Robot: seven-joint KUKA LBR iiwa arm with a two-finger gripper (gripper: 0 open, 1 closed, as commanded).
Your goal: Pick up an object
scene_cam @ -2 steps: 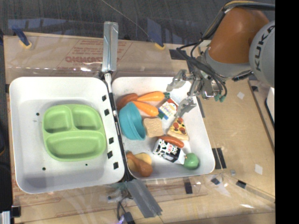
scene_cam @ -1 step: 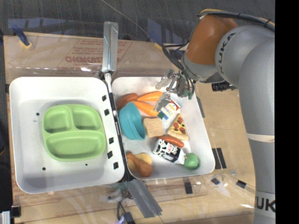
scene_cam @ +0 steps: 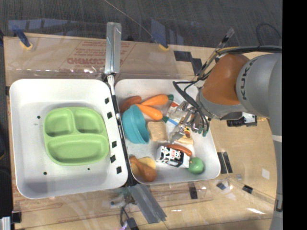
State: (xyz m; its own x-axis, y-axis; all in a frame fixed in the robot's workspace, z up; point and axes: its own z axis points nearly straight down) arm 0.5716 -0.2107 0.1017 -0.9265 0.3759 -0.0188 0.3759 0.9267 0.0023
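We see a wooden bench point(scene_cam: 240, 143) covered in part by clear plastic sheeting, with dark carpet beyond its far edge. Two shallow white bins sit on it side by side. The left white bin point(scene_cam: 24, 128) holds a light green divided plastic tray point(scene_cam: 76, 135) with three compartments, lying flat near its centre.

The grey arm with the orange band point(scene_cam: 225, 80) reaches in from the right, with black cables looping beside its wrist. Its metal two-finger gripper point(scene_cam: 184, 123) hangs low over the middle of the right white bin point(scene_cam: 211, 150). We cannot tell how far the gripper is parted, nor whether it has hold of anything.

The right bin is crowded. A teal plastic bowl point(scene_cam: 135, 124) lies tipped on its side against the left wall. Two orange toy carrots point(scene_cam: 154, 101) lie at the far end, with a reddish-brown toy sausage point(scene_cam: 130, 101) beside them. A tan bread-like block point(scene_cam: 156, 131) rests just left of the gripper. Nearer us lie a black-and-white printed carton point(scene_cam: 173, 156), a green round toy fruit point(scene_cam: 196, 166) and a brown pear-shaped toy point(scene_cam: 143, 166). These items closely surround the gripper.
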